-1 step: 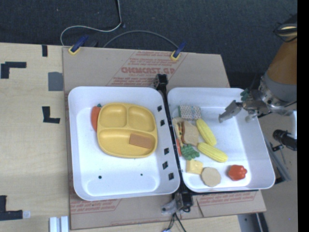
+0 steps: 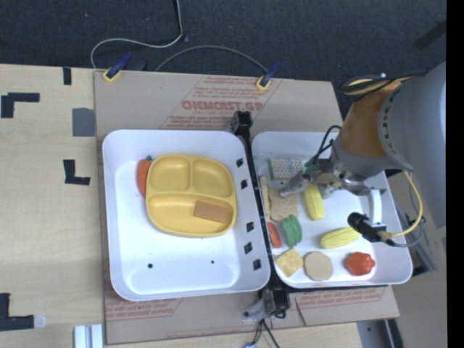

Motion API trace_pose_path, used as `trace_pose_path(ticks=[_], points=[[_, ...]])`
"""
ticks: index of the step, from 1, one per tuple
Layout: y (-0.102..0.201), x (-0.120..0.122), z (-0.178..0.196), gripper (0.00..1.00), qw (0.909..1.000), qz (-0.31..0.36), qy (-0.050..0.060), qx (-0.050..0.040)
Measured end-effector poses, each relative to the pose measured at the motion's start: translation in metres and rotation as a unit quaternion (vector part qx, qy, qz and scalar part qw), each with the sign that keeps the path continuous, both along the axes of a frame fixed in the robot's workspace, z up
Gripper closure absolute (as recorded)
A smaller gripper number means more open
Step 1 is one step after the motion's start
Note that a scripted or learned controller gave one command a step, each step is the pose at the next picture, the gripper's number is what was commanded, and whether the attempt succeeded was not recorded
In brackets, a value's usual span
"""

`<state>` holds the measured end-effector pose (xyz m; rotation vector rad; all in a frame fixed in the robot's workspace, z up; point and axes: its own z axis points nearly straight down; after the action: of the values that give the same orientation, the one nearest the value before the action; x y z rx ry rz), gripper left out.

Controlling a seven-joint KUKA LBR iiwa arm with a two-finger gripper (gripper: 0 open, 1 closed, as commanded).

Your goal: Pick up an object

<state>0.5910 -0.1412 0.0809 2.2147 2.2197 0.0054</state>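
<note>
With its claw state impossible to tell, the gripper (image 2: 301, 182) hangs low just left of an upright corn cob (image 2: 314, 203) in the right bin (image 2: 395, 267), seemingly mid-approach, so the next move calls for settling squarely over that cob before lifting.

Overhead slanted view of both bins (image 2: 116, 216)

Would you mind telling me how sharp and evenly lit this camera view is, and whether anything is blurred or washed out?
Camera view: lighting is soft and even, with faint shadows under the yellow tray; the white bins are bright but not blown out; the arm at the right looms large and soft-edged, being close to the lens; the gripper is small and murky, and the toy food is slightly soft overall.
</note>
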Motion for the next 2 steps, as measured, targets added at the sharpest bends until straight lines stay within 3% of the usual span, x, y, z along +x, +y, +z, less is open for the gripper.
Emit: trace_pose_path(ticks=[1,2], points=[[0.014,-0.020,0.008,0.00,1.0000,-0.002,-0.003,-0.0009],[0.016,-0.018,0.020,1.00,1.0000,0.000,-0.003,0.0021]])
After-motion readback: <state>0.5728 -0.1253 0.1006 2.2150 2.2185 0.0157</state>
